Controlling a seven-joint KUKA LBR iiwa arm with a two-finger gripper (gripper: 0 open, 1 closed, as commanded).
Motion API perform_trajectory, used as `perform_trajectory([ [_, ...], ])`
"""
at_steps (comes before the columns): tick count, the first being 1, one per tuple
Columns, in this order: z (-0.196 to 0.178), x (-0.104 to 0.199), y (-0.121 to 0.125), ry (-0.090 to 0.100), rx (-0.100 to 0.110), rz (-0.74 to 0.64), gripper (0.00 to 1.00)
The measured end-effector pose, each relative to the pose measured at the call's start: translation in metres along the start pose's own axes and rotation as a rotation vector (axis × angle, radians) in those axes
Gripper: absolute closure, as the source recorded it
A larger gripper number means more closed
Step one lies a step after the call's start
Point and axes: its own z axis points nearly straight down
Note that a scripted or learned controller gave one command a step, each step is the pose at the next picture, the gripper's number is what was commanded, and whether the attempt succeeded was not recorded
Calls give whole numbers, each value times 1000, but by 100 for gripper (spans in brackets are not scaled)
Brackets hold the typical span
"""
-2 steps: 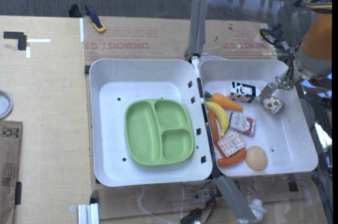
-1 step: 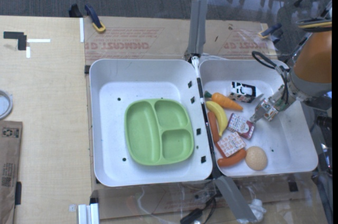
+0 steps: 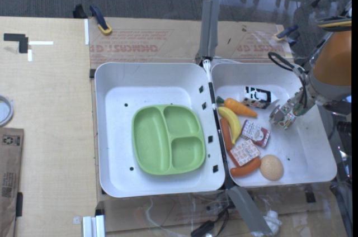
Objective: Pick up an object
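Pale wood covered the table (image 3: 45,85) under two shallow white bins. Over the right bin (image 3: 313,174), the pincer (image 3: 282,117) hung low on the grey, orange-banded arm (image 3: 330,71) slanting in from the right; whether it was spread or pressed together, I cannot tell. Just left lay a red-and-white packet (image 3: 255,133), yellow banana (image 3: 231,122), orange carrot (image 3: 240,107) and beige egg (image 3: 271,167). A green divided plastic tray (image 3: 168,139) sat in the left bin (image 3: 109,135).

Arm reached in from the right, wrist angled down-left.
The gripper (image 3: 281,117) is carried low at the end of the grey arm (image 3: 330,71), below the orange band.
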Motion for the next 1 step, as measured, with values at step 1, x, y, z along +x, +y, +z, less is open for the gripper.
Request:
perform_trajectory([
  [1,-119,26,5,0,1,13,100],
])
